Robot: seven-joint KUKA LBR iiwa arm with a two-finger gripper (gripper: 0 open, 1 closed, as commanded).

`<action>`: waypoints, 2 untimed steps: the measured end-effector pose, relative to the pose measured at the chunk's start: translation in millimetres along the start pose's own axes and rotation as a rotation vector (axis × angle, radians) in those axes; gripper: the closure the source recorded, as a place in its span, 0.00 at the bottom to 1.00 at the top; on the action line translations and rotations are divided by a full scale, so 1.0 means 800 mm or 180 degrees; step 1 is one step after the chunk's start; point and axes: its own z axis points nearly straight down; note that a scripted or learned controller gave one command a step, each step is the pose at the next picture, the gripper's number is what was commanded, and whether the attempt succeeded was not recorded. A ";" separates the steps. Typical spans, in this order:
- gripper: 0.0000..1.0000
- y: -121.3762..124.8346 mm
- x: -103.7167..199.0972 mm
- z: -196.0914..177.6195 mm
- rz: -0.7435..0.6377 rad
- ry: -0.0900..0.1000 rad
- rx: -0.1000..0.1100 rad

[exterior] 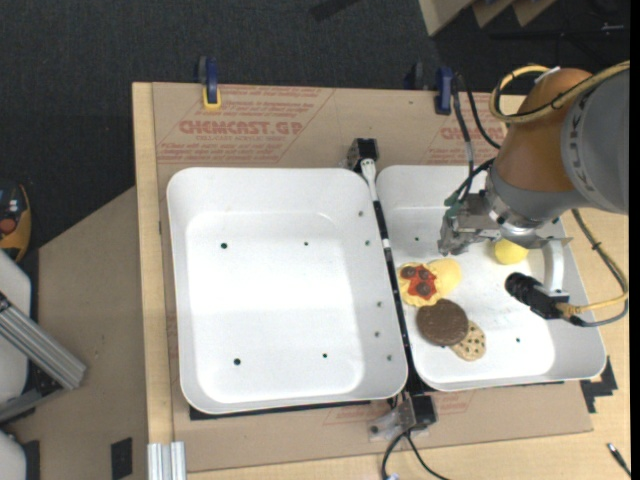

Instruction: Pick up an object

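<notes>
In the right bin (530, 360) lie a yellow pizza slice with red and dark toppings (424, 280), a dark brown round cookie (441, 322), a pale chocolate-chip cookie (471, 344) and a small yellow lemon-like piece (509, 252). My gripper (453, 236) hangs over the right bin's upper middle. It is just above and to the right of the pizza slice and left of the yellow piece. I see nothing held in it.
The left bin (190, 268) is a white tray beside the right one, with a black clip (362, 153) at the top of the shared wall. Both bins stand on a cardboard sheet (250, 118) held by blue clamps (209, 71).
</notes>
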 end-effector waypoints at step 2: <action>1.00 -0.130 -0.026 0.054 0.0006 0.0008 0.0026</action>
